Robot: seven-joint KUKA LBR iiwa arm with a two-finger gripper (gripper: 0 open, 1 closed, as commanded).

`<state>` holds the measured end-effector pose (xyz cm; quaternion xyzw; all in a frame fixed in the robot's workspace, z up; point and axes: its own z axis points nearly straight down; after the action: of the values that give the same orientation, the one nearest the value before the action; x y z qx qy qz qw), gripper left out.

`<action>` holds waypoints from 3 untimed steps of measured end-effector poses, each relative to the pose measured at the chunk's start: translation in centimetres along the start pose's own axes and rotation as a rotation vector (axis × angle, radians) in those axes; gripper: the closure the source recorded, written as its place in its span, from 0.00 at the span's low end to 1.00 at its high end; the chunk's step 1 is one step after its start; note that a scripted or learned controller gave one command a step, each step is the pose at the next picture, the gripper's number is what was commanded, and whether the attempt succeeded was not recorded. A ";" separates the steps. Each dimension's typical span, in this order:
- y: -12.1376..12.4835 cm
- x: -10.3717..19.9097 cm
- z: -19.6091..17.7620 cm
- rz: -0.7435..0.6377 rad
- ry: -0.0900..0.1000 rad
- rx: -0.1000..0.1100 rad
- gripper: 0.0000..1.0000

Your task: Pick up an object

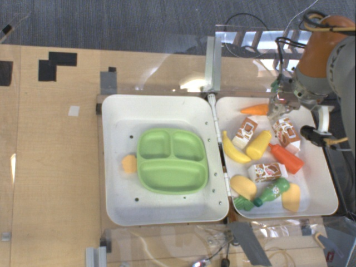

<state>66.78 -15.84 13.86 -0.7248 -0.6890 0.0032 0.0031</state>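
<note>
My gripper (276, 113) hangs low over the back of the right bin (328, 196), just right of an orange carrot (254, 109) and above a brown-and-white carton (285, 130). Nothing is visibly held. Around it lie another small carton (245, 131), a yellow bottle (258, 144), a banana (233, 151), a red-orange piece (287, 158), a third carton (266, 171), a yellow lemon-like fruit (243, 186), a green bottle (267, 194) and an orange-yellow fruit (291, 197).
The left bin (117, 204) holds a green divided plate (172, 161) and a small orange piece (129, 163) to its left. A metal divider (218, 143) separates the bins. Cables and a frame (250, 38) sit behind the right bin.
</note>
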 end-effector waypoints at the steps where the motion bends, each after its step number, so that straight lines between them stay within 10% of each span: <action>1: 0.0 0.0 0.0 -0.001 0.000 0.001 0.00; 2: -1.3 -3.8 4.2 -0.132 -0.003 -0.018 0.00; 3: -1.1 -3.7 2.9 -0.136 -0.005 -0.025 1.00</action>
<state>65.50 -19.49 10.97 -0.6763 -0.7366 -0.0039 -0.0073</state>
